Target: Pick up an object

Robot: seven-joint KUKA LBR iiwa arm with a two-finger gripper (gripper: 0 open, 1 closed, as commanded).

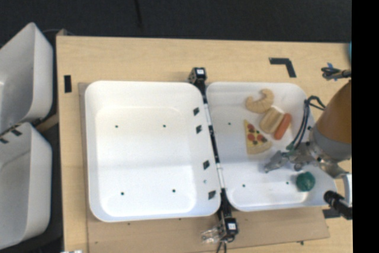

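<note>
The right bin (237,98) holds several toy foods. A tan croissant (260,102) lies at the back, with a hot dog in a bun (276,122) just below it. A pizza slice (255,137) lies to their left, and a green ball (305,181) sits near the front right corner. My gripper (278,161) hangs low over the bin floor, just below the pizza slice and up-left of the green ball. Nothing shows in its grasp. The arm's orange band (339,118) is above it at the right edge.
The left bin (95,127) sits beside the right one, parted by a ridge with black clips (208,145). The wooden bench (148,56) surrounds both. White rounded shapes (23,80) stand off the bench at the far left. Cables (305,121) run along the arm.
</note>
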